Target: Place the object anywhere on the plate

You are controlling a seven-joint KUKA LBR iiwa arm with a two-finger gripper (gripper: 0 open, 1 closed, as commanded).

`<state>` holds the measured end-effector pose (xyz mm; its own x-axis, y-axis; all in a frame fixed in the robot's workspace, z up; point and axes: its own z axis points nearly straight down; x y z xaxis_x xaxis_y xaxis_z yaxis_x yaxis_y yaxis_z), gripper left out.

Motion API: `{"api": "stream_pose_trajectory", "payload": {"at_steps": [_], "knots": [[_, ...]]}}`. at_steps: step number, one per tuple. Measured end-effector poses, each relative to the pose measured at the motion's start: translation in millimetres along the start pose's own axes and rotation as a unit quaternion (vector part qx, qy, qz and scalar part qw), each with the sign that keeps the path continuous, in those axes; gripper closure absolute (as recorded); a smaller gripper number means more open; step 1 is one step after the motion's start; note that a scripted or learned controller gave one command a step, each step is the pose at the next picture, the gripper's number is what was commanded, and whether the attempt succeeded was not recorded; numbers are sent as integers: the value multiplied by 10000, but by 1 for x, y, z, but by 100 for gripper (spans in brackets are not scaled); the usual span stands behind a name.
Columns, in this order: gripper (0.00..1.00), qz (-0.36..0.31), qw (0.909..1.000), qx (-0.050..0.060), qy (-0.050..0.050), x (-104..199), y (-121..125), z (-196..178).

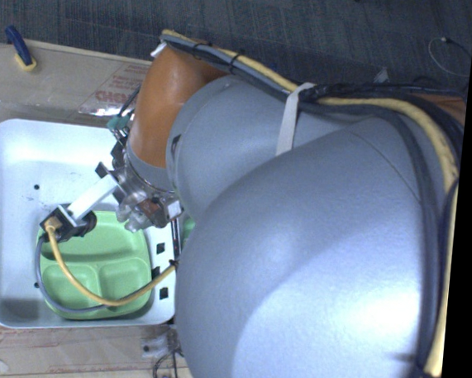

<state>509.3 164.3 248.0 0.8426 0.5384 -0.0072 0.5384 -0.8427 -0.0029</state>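
- One white bin (6, 203) is what we see at the left of the bench, with a few dark specks on its floor toward the upper left.
- We find the green plate (107, 275) lying flat in the lower right part of that bin, close to the near wall. Ridges divide it into one wide compartment and two smaller ones.
- We see the grey arm (312, 258) reaching in from the right and covering much of the scene, its orange band (166, 94) above the bin's far right corner.
- We place the gripper (138, 209) just over the plate's upper right rim, pointing down into the bin.
- We cannot tell whether the gripper is clenched or released, nor whether anything sits in it.
- We cannot tell where the object to be placed is.
- We note brown cardboard (71, 85) with red lettering beyond the bin, and a small blue thing (17, 45) at its far left corner.
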Motion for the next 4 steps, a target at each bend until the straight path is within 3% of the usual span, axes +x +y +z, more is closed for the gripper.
{"api": "stream_pose_trajectory", "payload": {"at_steps": [1, 2, 3, 4], "knots": [[100, -356, 9994, 12, -11, -14, 6, 20], [100, 72, 10000, -3, 8, -45, 9, -40], [100, -681, 9977, 12, -14, -89, 78, 61], [100, -598, 9982, 10, -7, -11, 50, 61]]}}
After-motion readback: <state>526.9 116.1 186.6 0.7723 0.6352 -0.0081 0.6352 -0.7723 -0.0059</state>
